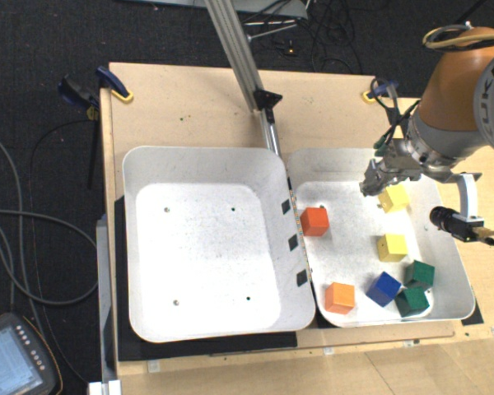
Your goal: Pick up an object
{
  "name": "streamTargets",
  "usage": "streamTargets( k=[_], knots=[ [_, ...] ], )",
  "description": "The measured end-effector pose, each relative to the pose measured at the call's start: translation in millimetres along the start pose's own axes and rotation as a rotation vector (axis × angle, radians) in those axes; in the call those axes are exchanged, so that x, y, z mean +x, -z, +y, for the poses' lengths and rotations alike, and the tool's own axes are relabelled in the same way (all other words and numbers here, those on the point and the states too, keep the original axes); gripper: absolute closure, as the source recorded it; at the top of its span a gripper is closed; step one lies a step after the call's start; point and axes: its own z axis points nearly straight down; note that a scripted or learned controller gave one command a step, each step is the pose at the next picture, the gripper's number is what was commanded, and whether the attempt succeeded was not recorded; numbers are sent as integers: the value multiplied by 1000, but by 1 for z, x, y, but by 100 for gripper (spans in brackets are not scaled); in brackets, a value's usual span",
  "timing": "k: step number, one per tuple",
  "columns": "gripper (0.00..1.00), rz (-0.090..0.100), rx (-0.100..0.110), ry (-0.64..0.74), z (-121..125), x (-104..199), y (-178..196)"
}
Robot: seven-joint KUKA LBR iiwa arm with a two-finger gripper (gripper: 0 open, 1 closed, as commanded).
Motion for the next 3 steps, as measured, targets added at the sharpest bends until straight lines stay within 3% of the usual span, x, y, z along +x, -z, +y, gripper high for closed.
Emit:
streamTargets(
  k=[2,3],
  knots=[
    [100,2,4,4,18,100,10],
    [100,3,6,6,15,164,10]
  ],
)
